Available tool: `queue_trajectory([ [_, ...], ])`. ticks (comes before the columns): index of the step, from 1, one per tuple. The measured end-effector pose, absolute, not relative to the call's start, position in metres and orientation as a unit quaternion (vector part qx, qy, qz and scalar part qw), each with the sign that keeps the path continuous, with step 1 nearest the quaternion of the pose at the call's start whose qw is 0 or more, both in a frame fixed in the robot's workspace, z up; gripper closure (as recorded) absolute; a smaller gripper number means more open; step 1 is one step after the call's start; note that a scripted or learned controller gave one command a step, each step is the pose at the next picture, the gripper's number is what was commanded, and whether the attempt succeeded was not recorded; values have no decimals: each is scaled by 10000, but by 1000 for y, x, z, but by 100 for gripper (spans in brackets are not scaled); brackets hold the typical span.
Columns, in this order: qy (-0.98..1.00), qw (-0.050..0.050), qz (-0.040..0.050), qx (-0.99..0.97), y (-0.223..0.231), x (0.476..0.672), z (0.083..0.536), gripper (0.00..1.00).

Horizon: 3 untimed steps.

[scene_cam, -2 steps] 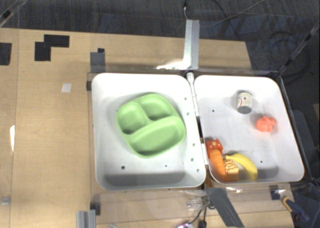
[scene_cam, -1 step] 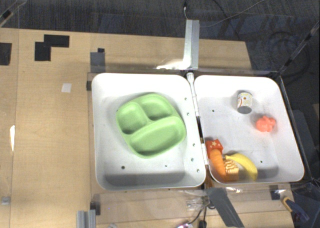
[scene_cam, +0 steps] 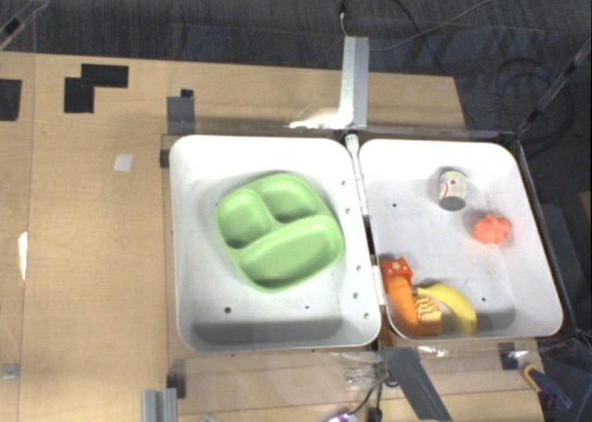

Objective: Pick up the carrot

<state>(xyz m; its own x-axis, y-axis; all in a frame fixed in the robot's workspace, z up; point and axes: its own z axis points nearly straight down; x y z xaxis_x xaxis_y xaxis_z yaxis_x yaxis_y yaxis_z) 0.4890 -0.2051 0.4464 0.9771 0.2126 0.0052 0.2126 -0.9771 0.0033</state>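
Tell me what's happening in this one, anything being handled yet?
Nothing is being handled at this moment. The carrot lies untouched in the near left corner of the right bin, packed against a banana, a red block and a small yellow-and-orange item that I cannot identify. Farther back in that bin sit a can and an orange-pink toy, each apart from the rest. The left bin holds a green divided plate. The pick has not started.

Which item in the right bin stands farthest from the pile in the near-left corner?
The small can, alone near the bin's far side; the carrot and banana crowd that corner.
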Motion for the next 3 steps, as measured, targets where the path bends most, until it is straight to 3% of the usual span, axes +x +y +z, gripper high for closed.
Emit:
queue_trajectory([
  [3,1213,38,59,9926,-203,493,479,100],
])
